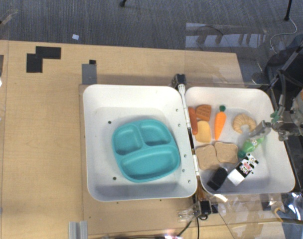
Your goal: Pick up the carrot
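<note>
Meanwhile one carrot [219, 124] lies among two bread slices [217, 155] (right bin [278, 183]); the jaws' opening cannot be told

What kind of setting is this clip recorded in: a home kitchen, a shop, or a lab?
Most likely a robotics lab bench. Two white bins sit on a plywood bench, one holding a teal divided plate, the other toy food such as a carrot and croissant. Grey carpet and stand legs lie behind.

A single fixed camera looks down at a slant from above the light wooden table [37, 148], far enough back to take in both shallow white plastic bins [91, 133] side by side and grey carpeted floor [141, 14] beyond the table's far edge.
</note>
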Tool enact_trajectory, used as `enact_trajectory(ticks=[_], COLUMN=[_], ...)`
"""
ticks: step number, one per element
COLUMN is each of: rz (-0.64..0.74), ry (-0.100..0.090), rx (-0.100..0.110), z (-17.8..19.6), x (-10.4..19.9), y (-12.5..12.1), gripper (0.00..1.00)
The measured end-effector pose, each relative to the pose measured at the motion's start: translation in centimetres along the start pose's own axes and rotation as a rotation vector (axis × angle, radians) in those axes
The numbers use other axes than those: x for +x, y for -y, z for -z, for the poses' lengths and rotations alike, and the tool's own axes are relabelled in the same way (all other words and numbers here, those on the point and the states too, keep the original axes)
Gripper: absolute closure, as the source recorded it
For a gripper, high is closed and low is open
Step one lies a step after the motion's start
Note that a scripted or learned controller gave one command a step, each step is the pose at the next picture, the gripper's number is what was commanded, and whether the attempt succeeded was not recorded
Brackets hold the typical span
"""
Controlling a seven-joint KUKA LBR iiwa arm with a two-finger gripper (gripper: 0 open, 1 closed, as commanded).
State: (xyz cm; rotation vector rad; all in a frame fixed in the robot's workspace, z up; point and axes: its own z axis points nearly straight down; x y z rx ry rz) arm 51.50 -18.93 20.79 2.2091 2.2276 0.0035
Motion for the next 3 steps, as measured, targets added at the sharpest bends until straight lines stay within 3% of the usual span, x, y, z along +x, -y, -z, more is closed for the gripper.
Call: enact_trajectory(ticks=[1, 2, 3], rz=[-0.033, -0.249, -0.24], ry=[0.005, -0.001, -0.004], rx=[-0.017, -0.017, -0.024], z=[-11.6, -11.5, -10.2], x=[3.8, 9.5, 9.7], y=[-1.7, -7.4, -7.7], gripper=[0.0, 0.0, 1.0])
